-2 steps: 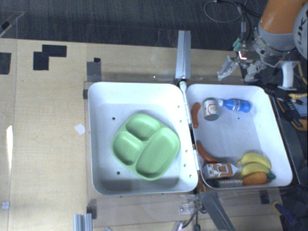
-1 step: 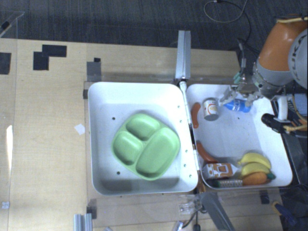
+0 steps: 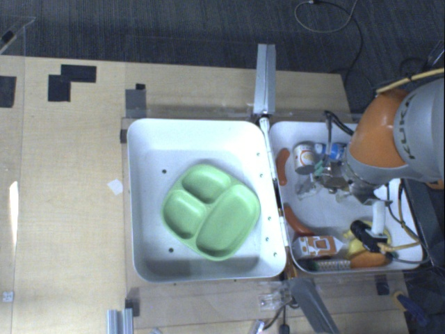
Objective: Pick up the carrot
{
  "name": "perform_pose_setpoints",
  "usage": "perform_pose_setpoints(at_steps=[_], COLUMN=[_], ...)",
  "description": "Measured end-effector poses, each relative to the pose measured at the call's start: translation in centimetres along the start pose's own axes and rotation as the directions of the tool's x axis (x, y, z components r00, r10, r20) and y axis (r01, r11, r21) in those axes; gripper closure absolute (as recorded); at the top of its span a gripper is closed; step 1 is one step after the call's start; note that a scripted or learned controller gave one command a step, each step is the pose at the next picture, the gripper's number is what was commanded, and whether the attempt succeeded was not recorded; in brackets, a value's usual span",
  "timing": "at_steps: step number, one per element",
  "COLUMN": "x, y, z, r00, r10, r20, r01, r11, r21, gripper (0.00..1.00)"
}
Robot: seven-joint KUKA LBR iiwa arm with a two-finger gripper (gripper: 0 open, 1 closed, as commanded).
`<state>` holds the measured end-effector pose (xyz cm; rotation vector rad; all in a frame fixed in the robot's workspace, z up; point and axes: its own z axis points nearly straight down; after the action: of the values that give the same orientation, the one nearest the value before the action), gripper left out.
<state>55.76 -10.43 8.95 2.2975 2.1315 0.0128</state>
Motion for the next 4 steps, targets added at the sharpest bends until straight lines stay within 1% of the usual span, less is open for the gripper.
perform_pose_setpoints(at_steps=[1,2,3,4], x=[-0.3,-0.6,-0.4,-6.6], y=[-0.4,-6.4,-6.2,-6.3], z=[-2.9,-0.2,-1.4,-11.2], r00=[0.996,0.995,0.995,0.997], r10=[0.086,-0.099,-0.102,0.079], r20=[0.001,0.003,0.002,0.003], r01=[-0.086,0.099,0.102,-0.079], r11=[0.996,0.995,0.995,0.997], r21=[0.006,-0.009,-0.015,0.005], gripper=[0.0,0.0,1.0,1.0])
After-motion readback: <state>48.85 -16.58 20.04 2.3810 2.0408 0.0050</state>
